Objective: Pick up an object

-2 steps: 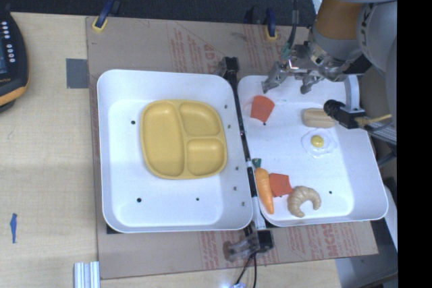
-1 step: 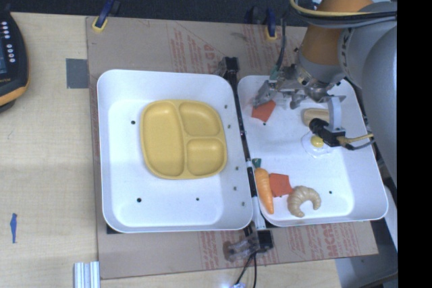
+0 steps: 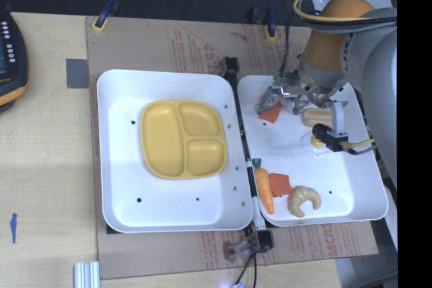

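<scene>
In the right bin [image 3: 364, 202], my gripper [image 3: 275, 99] hangs low over the back left corner. A small red-orange piece [image 3: 271, 114] lies right under and against its tip; whether it is gripped is unclear. Beside the wrist sits a tan roll-like piece [image 3: 316, 117], with a small yellow object [image 3: 317, 141] just in front of it. Along the bin's front left lie an orange carrot [image 3: 264, 191], a red block [image 3: 279, 183] and a croissant [image 3: 304, 199].
The left bin [image 3: 121, 206] holds a yellow divided plate [image 3: 183, 138]. The grey arm with its orange band [image 3: 337, 30] crosses the back right of the right bin. A black cable [image 3: 351, 144] loops near the yellow object. A pendant [image 3: 10, 57] rests at the far left.
</scene>
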`<control>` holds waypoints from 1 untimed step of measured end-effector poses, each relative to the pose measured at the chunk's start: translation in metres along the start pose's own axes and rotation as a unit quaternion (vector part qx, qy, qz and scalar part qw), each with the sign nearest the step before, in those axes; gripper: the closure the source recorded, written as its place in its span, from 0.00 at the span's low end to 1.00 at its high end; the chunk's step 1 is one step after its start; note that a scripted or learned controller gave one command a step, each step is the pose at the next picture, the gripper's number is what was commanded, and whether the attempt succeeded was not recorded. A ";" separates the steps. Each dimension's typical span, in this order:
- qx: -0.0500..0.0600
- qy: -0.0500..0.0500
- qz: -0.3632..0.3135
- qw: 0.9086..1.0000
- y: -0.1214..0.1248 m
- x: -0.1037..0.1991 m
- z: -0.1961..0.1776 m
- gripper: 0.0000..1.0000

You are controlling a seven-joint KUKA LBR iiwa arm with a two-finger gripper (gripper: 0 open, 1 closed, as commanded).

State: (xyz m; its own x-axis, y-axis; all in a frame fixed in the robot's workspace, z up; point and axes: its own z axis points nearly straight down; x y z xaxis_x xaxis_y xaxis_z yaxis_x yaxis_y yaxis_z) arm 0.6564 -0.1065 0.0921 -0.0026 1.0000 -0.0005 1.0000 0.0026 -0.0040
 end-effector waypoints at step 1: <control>-0.002 0.000 0.001 1.000 0.000 -0.032 -0.001 0.00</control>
State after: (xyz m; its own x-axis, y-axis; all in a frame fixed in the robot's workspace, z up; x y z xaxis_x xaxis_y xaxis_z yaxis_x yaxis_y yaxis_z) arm 0.6566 -0.1383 0.0926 -0.0010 1.0000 -0.0013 1.0000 0.0010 -0.0004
